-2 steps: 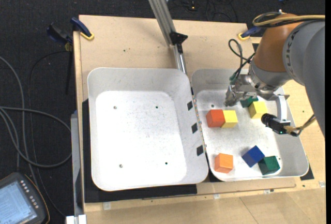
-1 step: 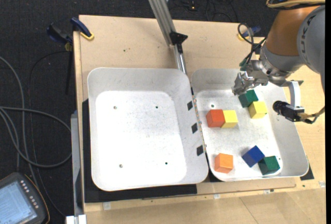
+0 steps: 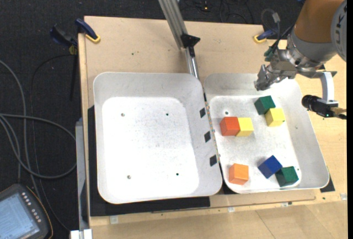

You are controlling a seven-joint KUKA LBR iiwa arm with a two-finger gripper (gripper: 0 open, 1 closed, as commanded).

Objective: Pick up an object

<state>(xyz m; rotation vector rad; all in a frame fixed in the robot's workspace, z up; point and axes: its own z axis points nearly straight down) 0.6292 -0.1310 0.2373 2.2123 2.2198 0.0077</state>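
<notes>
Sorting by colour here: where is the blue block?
The blue block lies in the right bin, near its front edge, between an orange block and a green block.

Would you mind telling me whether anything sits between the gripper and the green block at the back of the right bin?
Nothing visible does. The gripper hangs above the right bin's back edge, and the nearest green block lies just in front of it, with a yellow block touching its near side.
</notes>
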